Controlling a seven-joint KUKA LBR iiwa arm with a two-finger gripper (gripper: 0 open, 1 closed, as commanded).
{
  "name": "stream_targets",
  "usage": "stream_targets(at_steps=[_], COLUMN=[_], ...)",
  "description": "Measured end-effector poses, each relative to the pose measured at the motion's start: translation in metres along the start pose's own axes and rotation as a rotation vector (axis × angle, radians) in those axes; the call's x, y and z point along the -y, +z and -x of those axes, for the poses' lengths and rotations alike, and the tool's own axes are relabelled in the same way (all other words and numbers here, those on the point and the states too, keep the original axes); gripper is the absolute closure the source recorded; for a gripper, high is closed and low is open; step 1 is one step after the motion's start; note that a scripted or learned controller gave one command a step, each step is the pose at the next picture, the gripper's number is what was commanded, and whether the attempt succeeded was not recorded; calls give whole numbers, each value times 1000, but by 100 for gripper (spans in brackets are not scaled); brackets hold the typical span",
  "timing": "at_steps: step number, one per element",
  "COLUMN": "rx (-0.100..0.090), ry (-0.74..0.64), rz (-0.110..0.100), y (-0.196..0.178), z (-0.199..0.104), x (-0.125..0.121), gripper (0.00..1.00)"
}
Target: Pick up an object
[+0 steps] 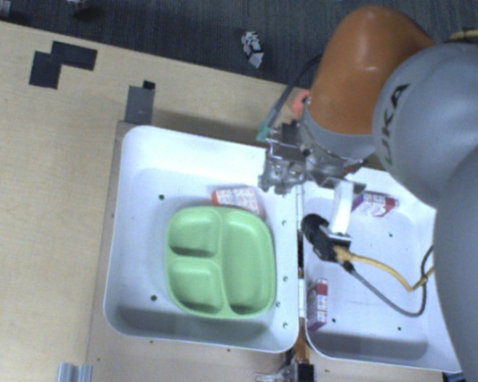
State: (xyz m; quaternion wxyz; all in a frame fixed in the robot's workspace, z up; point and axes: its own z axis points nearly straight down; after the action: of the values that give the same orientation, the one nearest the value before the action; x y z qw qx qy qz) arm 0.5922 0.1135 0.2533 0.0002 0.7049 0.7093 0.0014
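Observation:
A light green divided plate (220, 261) lies in the left bin (135, 241). A small red and white packet (237, 198) rests just beyond the plate's far edge. In the right bin (377, 345) lie a small red and white tube (319, 301) near the divider and another red and white packet (375, 203) at the back. My gripper (281, 173) hangs below the orange band, over the back end of the divider between the bins, just right of the packet in the left bin. Nothing shows in its grasp.
The grey arm covers most of the right bin's far side. A black connector (319, 233) with a yellow cable (384, 275) hangs over the right bin. Black foam pieces (64, 61) sit on the wooden bench at the left.

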Motion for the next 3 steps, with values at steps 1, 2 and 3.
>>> stream_targets(at_steps=[1, 2, 3], rx=[3, -2, 0], ry=[5, 1, 1], rz=[-1, 2, 1], y=[67, 52, 59], z=[68, -39, -50], x=[-64, -77, -77], gripper=[100, 100, 100])
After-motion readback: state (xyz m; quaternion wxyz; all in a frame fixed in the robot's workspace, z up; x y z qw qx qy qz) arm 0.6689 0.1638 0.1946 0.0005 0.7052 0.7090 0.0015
